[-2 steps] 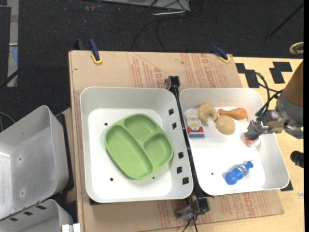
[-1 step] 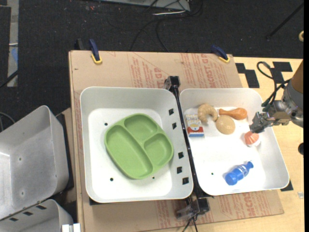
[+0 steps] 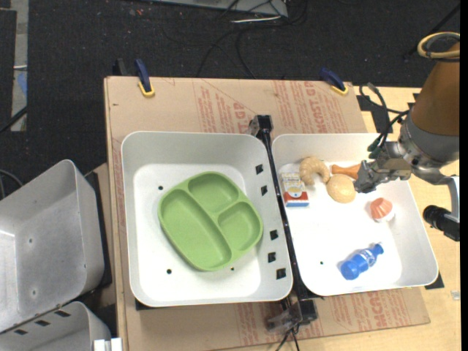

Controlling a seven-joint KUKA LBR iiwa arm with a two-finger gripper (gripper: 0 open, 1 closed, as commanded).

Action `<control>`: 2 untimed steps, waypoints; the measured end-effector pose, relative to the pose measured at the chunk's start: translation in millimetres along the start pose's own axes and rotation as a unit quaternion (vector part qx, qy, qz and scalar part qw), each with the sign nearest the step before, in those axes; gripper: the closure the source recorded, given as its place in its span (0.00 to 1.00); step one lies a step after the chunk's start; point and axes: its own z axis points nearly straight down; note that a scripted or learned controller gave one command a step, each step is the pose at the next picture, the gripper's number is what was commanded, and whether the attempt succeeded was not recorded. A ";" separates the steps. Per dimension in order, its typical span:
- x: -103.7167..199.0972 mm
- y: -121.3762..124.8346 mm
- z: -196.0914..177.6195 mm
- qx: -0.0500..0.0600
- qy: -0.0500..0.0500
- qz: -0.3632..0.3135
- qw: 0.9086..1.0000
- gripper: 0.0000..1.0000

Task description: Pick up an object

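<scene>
Camera view shows the gripper [image 3: 365, 179] low in the right bin [image 3: 420, 218], just beside a tan round object [image 3: 340, 189]; I cannot tell its state. Approach step, probably; next it must centre over that object and close.

Faint red print repeated across the flat brown cardboard sheet [image 3: 219, 97] beneath the bins, upside down and too blurred to spell out. A red-and-white label on the small white carton [image 3: 294, 192], lettering illegible.
</scene>
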 end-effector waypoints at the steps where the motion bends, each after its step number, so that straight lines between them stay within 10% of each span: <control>1: 58.4 10.3 -4.9 0.000 0.000 -0.001 1.000 1.00; 2: 102.5 28.7 -2.9 0.000 0.001 -0.001 1.000 1.00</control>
